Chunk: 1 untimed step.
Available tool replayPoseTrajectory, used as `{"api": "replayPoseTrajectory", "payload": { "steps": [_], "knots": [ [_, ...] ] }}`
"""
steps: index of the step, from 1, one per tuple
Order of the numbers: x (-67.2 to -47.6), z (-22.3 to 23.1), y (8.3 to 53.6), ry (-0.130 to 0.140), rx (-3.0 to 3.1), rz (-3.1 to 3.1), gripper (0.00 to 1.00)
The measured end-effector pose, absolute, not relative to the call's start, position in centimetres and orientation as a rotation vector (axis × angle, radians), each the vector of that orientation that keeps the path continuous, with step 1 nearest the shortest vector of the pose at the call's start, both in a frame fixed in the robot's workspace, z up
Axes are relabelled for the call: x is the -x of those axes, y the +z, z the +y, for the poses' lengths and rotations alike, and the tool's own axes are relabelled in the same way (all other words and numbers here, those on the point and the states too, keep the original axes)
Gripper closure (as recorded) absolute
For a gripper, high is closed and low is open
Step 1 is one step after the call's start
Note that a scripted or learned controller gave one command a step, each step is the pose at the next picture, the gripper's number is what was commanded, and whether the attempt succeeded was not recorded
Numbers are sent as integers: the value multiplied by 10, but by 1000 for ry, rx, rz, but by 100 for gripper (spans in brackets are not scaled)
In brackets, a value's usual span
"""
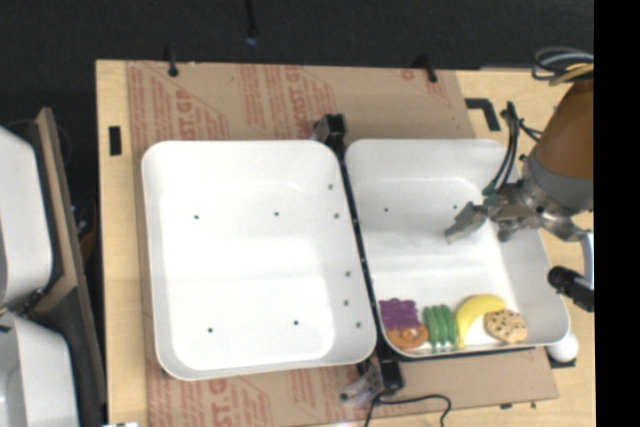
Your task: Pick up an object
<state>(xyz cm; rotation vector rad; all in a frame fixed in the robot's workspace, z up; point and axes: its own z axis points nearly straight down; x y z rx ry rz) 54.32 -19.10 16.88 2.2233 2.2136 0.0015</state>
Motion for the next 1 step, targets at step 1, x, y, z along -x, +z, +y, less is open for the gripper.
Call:
{"api": "replayPoseTrajectory", "payload": {
  "steps": [1],
  "knots": [
    [-548, -197, 259, 7, -2216, 2215, 0]
  ]
}}
